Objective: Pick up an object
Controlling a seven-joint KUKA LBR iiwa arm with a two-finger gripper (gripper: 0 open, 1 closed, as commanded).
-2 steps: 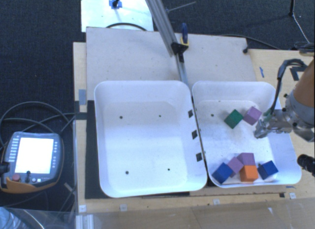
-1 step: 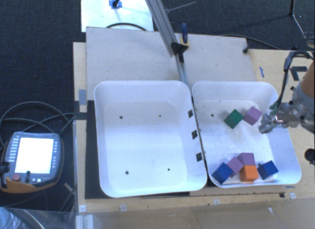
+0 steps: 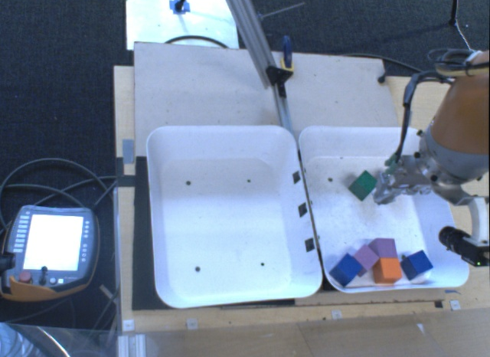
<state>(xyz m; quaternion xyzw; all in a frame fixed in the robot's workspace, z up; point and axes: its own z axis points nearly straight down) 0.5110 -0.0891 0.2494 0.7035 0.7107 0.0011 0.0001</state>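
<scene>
Pale bench (image 3: 207, 80) on dark carpet (image 3: 61, 57); two white bins (image 3: 230, 145); gripper (image 3: 385, 193) beside green block (image 3: 363, 185), grip unreadable.

Bright, even overhead light — the white bins (image 3: 230, 149) glare slightly, shadows soft, detail a little blurred.

Two white bins (image 3: 230, 149) were on the bench. Blocks: two blue (image 3: 346, 269), two purple (image 3: 383, 247), one orange (image 3: 387, 270), one green (image 3: 363, 185).
</scene>
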